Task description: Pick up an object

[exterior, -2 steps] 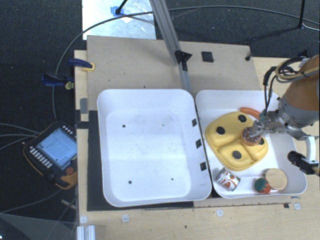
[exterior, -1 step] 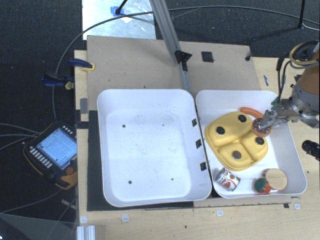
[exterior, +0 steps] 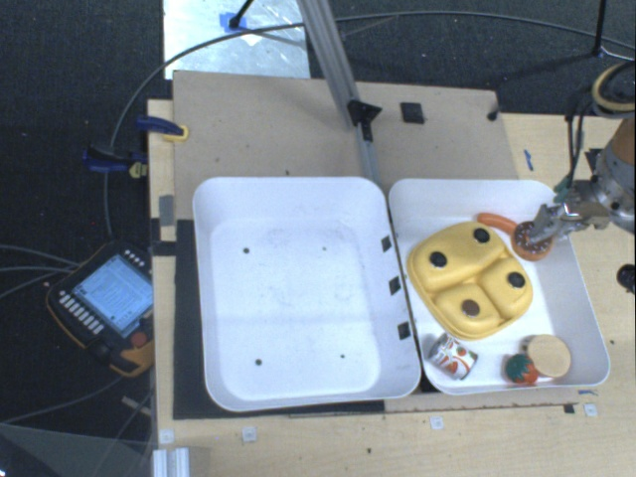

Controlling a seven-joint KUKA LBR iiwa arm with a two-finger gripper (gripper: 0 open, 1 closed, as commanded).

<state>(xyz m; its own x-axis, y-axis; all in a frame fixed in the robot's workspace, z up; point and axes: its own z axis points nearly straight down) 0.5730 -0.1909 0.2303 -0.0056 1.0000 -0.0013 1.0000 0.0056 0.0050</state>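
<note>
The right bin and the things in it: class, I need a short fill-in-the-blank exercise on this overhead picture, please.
1. The big yellow toy lies in the ____ bin.
2. The gripper hangs over that bin's ____ edge, beside an orange piece.
3. The red and white can lies near the bin's ____ edge.

Missing words: right; far; near
</note>
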